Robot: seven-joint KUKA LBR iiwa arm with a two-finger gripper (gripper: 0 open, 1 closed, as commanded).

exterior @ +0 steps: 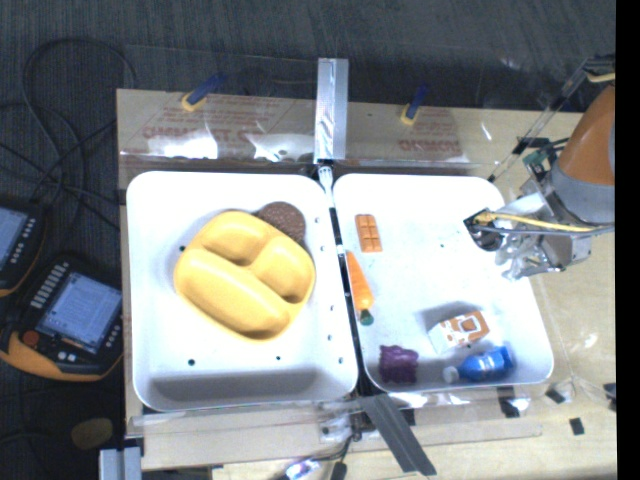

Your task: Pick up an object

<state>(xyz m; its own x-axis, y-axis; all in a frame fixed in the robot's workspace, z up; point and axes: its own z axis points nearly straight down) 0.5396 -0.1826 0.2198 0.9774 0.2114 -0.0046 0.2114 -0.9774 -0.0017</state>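
My gripper (519, 259) hangs over the right edge of the right bin (430, 193), above bare white floor. Below it, towards the bin's front, lie a small white and orange carton (460, 330) and a blue bottle (487, 363). A purple bunch of grapes (398, 364) sits at the front left of this bin. Along its left wall lies an orange carrot (358, 283), with an orange waffle-like bar (369, 232) just behind it. None of these touches the gripper.
The left bin (160, 368) holds a large yellow lumpy object (245, 273) and a brown round disc (282, 217) tucked behind it. A metal divider (340, 268) separates the bins. Handheld controllers (60, 313) lie off the bench at the left.
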